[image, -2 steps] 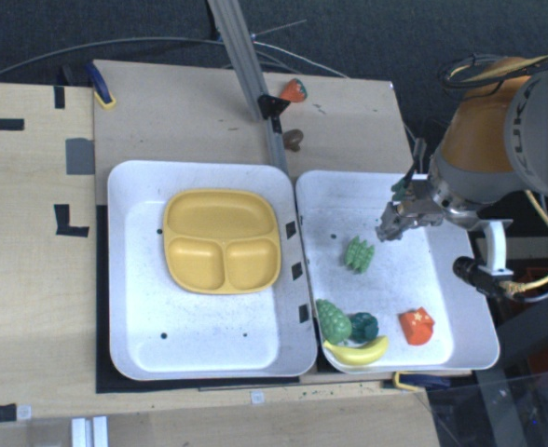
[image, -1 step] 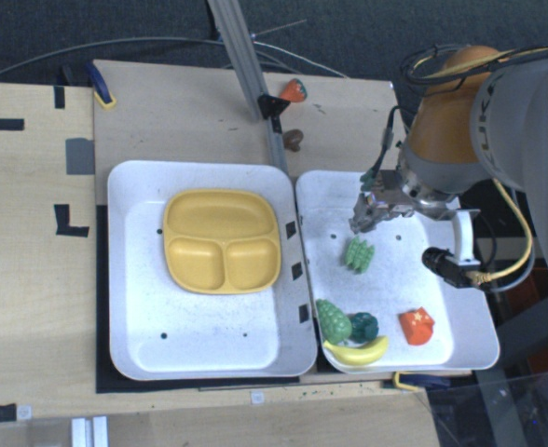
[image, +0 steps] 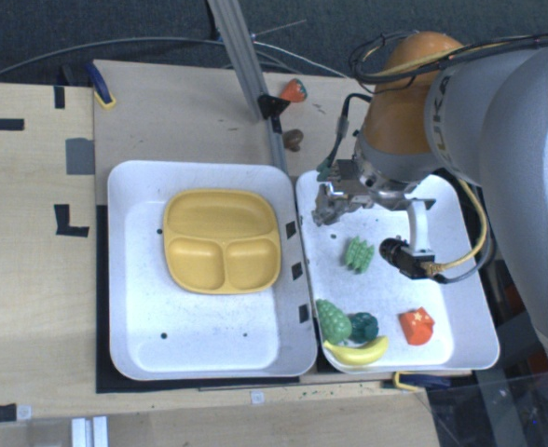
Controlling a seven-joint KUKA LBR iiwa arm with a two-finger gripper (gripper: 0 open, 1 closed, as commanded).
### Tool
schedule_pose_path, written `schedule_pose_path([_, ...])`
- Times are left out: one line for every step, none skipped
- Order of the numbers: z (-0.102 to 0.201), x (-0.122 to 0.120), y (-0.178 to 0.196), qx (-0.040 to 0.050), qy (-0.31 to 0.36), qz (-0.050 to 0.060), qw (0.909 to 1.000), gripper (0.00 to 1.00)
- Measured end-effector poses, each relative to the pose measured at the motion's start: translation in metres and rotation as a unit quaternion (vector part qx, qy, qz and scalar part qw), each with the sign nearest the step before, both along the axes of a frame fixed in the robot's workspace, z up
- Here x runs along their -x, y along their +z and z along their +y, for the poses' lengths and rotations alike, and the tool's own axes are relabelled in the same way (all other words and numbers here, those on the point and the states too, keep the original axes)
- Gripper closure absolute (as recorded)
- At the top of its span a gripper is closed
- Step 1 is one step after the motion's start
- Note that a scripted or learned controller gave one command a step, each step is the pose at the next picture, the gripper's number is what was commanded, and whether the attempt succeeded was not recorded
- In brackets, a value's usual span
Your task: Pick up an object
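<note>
My gripper (image: pixel 328 209) hangs over the far left part of the right bin (image: pixel 470 343), below the orange-banded wrist. A light green knobbly toy (image: pixel 358 253) lies just below and right of it, apart from the fingers. Along the bin's near edge sit a green broccoli-like piece (image: pixel 333 319), a dark teal lump (image: pixel 364 325) and a yellow banana (image: pixel 358 351). A small red object (image: pixel 417 326) lies to their right. Nothing shows between the fingers.
The left bin (image: pixel 134 343) holds a yellow divided plate (image: pixel 222 240). A black cable and connector (image: pixel 400 257) hang from the arm over the right bin's middle. A metal pole (image: pixel 241 45) rises behind the bins. An orange clip (image: pixel 294 89) lies on the bench beyond.
</note>
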State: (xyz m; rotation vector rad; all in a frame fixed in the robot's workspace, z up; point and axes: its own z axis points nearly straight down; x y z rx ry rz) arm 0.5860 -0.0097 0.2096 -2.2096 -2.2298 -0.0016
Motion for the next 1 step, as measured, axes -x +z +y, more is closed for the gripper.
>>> schedule_pose_path([0.0579,-0.0088,0.0136,0.0,0.0,0.0,1.0,1.0])
